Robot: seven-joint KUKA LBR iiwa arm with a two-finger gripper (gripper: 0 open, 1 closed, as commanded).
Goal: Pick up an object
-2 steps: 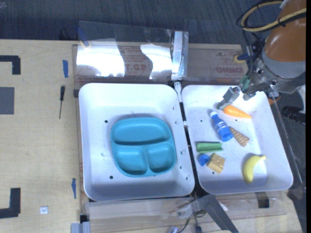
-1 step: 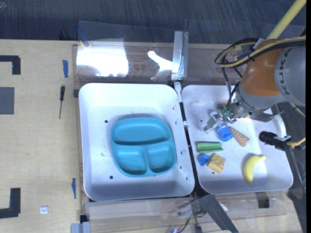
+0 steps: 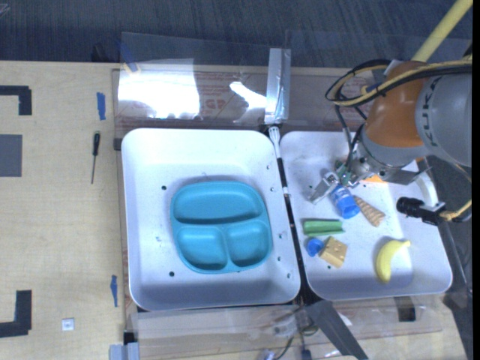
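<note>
Bins white. Tray turquoise, plain. Banana yellow. Stick green. Bottle blue. Cone tan, ridged. Block ochre, beside small blue piece. Arm grey, orange band. Bench pale wood, black marks.

Tray in left bin

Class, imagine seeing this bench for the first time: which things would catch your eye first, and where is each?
The bright blue plastic tray with three compartments stands out, lying in the left white bin. Next comes the grey arm's orange band above the right white bin, where a yellow toy banana lies near the front right corner.
</note>
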